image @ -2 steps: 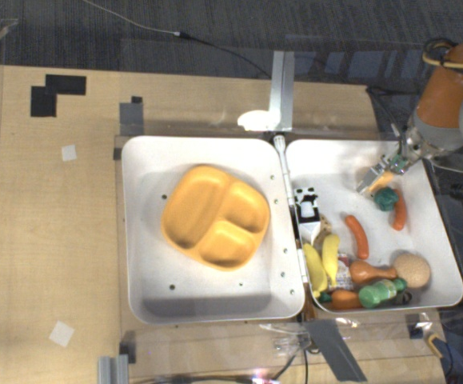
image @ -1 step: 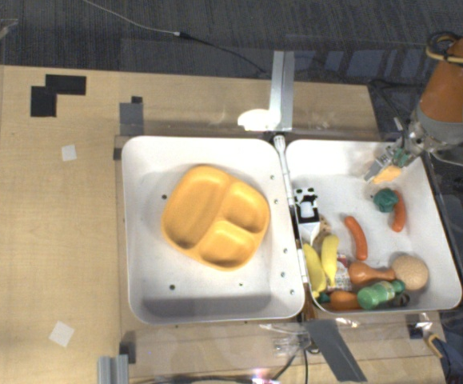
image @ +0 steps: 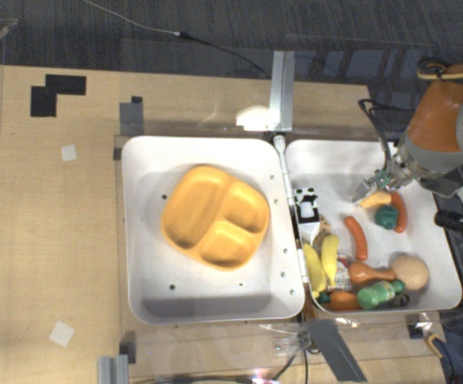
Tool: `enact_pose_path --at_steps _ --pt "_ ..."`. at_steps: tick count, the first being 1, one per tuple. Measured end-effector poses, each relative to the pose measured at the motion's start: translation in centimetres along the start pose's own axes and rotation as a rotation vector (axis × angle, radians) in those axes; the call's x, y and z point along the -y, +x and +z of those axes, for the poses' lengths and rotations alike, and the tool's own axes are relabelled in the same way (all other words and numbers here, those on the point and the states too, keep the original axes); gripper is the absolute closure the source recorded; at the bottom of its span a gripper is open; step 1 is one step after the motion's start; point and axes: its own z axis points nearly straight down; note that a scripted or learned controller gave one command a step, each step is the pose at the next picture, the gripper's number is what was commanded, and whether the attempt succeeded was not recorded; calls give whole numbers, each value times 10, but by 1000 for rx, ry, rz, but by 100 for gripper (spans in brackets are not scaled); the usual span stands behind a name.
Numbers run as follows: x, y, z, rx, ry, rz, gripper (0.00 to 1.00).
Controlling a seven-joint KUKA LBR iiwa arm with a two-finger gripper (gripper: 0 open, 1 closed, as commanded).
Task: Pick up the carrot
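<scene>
The carrot (image: 397, 211) lies in the right bin (image: 327, 162), near its upper right. It is a short red-orange body with a green leafy end pointing down-left. My gripper (image: 380, 183) hangs just above and to the left of it, at the tip of the grey arm with the orange band (image: 443, 118). A small pale yellow piece (image: 373, 201) lies directly under the gripper tip, touching the carrot's upper end. Nothing can be seen held in the gripper.
Lower in the right bin lie a red sausage (image: 357, 237), bananas (image: 321, 262), a beige ball (image: 411, 271), a green vegetable (image: 379, 294) and other orange toys. The left bin (image: 147, 214) holds a yellow divided plate (image: 215, 214).
</scene>
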Motion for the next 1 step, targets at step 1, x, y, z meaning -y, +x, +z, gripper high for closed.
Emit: enact_pose_path --at_steps 1 --pt "-19 77 -21 -2 -1 91 100"
